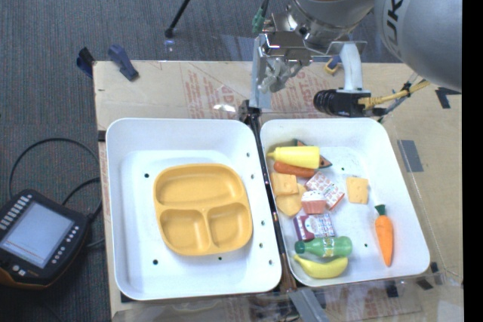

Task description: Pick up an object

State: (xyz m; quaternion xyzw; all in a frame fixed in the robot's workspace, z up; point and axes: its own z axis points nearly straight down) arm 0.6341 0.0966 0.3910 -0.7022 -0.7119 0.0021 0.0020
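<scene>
My gripper (273,77) hangs above the bench, just behind the back edge where the two bins meet, with nothing seen in it. The right bin (404,185) holds several toy foods. A yellow corn cob (296,156) lies at the back left with an orange sausage (295,170) under it. Further forward are crackers (284,183), a cheese square (358,190) and two red-and-white packets (324,192). A carrot (384,236) lies at the right. A green bottle (324,246) and a banana (323,265) are at the front.
The left bin (128,162) holds a yellow divided plate (202,207). A control pendant (34,237) lies on the floor at the left. Blue clamps (121,60) sit at the bench's back left corner.
</scene>
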